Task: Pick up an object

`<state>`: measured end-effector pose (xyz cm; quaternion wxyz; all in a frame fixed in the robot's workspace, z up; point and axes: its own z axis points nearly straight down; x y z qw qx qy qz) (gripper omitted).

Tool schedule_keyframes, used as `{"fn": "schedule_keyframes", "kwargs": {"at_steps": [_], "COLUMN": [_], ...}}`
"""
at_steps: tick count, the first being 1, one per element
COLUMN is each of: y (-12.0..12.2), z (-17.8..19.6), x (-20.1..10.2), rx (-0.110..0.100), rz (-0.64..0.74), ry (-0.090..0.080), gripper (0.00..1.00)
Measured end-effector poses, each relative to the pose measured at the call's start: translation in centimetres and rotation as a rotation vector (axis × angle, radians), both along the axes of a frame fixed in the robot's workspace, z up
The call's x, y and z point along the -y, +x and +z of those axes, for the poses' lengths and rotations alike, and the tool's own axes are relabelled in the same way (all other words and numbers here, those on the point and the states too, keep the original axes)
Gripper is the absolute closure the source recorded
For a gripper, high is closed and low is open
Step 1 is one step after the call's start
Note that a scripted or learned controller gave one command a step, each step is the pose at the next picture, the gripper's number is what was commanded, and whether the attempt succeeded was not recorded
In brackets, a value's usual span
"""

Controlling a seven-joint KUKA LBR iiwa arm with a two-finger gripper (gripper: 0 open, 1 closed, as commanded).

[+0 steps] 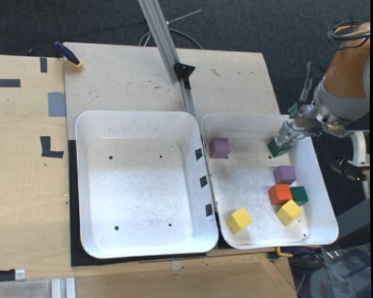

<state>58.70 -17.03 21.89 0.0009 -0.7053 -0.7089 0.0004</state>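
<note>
Gripper low over the right bin, a dark green block at its tip.

Gripper [280, 143] sits at the far right of the right bin [255, 241]; green block [277, 146] appears pinched between its fingers, though whether it is lifted can't be told. Likely chosen because it stood apart. Other candidates sit nearer: purple cube [284, 174], orange cube [279, 194], small green cube [299, 195] and yellow cube [290, 212] clustered touching; another yellow cube [239, 219] and purple cube [219, 147] alone. Left bin [87, 129] alongside.
</note>
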Motion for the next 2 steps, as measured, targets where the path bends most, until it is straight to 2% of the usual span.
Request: {"fn": "schedule_keyframes", "kwargs": {"at_steps": [1, 2], "y": [-6.86, -6.78], "z": [5.73, 5.36], "x": [-1.4, -1.43], "rx": [0.005, 0.001], "rz": [-0.005, -0.004], "ry": [-0.001, 0.0], "gripper": [1.0, 0.0]}}
